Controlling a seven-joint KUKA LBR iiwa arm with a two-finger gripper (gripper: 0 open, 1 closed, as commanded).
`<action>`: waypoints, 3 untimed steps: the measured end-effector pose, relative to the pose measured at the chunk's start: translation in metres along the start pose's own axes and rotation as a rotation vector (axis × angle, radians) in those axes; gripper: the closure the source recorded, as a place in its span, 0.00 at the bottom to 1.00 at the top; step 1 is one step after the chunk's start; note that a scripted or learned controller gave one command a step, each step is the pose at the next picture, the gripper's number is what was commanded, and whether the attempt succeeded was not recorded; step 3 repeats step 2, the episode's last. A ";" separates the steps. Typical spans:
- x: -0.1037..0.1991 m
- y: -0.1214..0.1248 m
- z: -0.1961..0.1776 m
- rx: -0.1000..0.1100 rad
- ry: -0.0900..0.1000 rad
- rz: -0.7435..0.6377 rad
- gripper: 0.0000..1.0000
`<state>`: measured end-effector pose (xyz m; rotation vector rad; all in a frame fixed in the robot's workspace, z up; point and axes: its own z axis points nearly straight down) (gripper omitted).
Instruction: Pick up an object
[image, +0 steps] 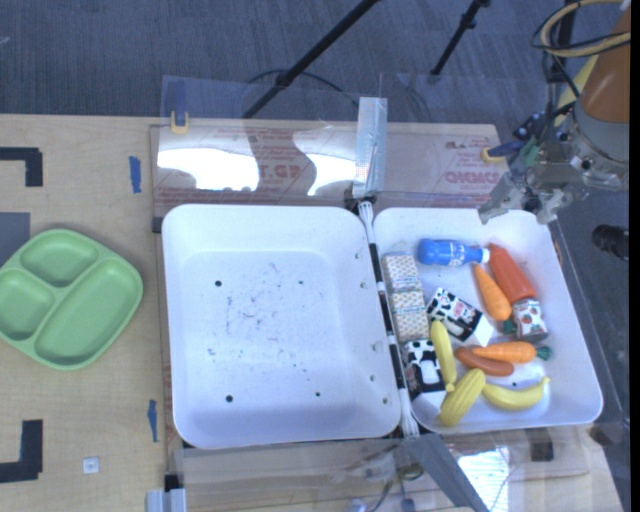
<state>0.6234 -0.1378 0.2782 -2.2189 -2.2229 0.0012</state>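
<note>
Here, the gripper (520, 203) (fingers' state cannot be told) hovers over the right bin's (580, 345) far edge, near a blue bottle (450, 252).

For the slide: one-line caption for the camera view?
KUKA arm poised above the right bin of toy food, left bin beside it, green tray on the bench.

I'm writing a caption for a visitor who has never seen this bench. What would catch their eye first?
Probably the heap of bright toy food in the right bin: a blue bottle, orange carrots and a yellow banana. Next, the green divided plate on the bench at far left. The gripper hangs above the right bin's far corner.
</note>
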 end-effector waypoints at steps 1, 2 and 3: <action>-0.028 -0.035 0.087 -0.001 0.000 -0.026 0.00; -0.013 -0.034 0.173 -0.003 0.000 -0.137 0.00; -0.013 -0.034 0.173 -0.003 0.000 -0.137 0.00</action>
